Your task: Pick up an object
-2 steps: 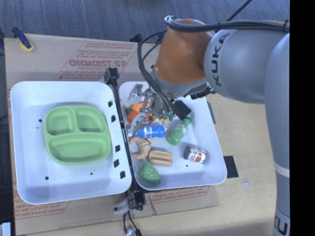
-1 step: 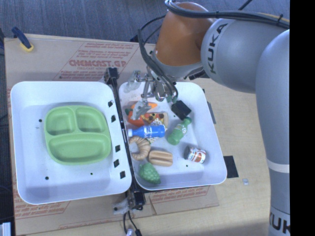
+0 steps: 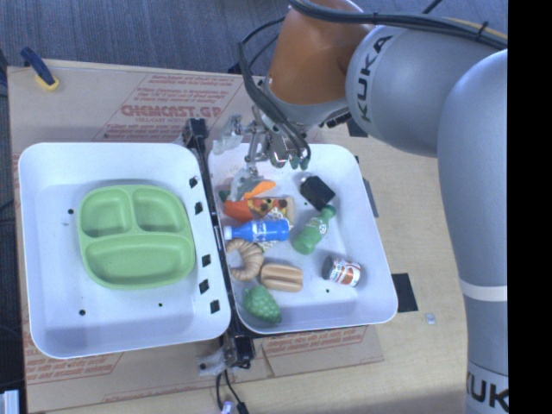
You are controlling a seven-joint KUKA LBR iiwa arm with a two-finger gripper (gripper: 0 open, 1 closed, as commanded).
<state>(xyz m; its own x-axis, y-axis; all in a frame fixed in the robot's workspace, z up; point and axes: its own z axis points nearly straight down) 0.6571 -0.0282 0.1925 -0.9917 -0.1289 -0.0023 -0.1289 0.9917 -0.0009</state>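
Camera view: gripper [image 3: 276,153] over far edge of right bin [image 3: 364,222] — wide or narrow, cannot tell. Carrot [image 3: 259,188] just below it, black block [image 3: 316,191] beside. Nearer: blue bottle [image 3: 259,230], green bottle [image 3: 312,231], can [image 3: 343,272]. Left bin [image 3: 43,248] — green plate [image 3: 136,235].

Two white bins [image 3: 43,188] on bench [image 3: 416,231]
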